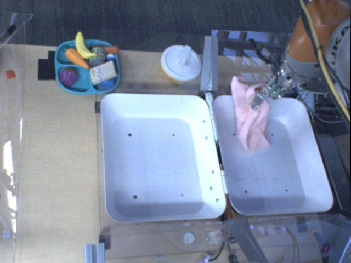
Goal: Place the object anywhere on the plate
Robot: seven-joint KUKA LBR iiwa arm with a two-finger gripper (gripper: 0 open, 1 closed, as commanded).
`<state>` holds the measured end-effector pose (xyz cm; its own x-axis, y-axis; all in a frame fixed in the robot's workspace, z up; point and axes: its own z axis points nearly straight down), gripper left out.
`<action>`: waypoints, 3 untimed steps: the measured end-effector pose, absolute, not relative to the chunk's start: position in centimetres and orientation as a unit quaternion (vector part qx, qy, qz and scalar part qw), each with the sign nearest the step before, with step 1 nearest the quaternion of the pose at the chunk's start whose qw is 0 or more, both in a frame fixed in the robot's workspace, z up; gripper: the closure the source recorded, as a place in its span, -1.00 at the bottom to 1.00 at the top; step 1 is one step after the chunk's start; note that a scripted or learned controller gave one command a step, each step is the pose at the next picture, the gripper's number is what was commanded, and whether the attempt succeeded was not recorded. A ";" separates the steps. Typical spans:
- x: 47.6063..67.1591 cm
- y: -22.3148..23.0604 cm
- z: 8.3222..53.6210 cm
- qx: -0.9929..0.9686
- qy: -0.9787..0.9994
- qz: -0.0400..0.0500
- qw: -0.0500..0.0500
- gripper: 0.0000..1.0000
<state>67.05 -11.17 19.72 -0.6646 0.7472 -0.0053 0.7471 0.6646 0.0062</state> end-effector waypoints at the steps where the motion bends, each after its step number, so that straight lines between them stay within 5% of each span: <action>1: 67.2 -10.9 22.6 0.407 0.914 0.002 0.003 1.00; 3: 63.6 -1.1 23.0 0.017 1.000 0.001 0.003 1.00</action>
